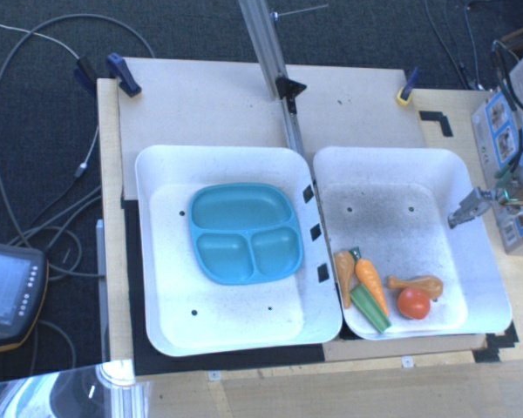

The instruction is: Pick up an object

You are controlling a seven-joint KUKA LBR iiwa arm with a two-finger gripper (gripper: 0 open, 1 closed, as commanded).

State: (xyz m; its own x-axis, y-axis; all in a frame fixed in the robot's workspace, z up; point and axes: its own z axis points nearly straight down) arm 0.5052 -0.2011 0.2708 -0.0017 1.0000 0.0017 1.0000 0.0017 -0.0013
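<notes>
Toy vegetables crowd the right bin's (471,233) lower edge: tomato (413,303), carrot (370,284), green piece (369,309). Gripper (467,207) sits at right-centre above them, holding nothing; its state cannot be told. Left bin (157,233) holds a blue divided plate (244,232).

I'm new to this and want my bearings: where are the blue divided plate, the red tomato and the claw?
Blue divided plastic plate (244,233): camera view, its middle ridge.
Round red tomato (413,304): camera view, its top.
Grey metal claw (454,221): camera view, its tip.
</notes>
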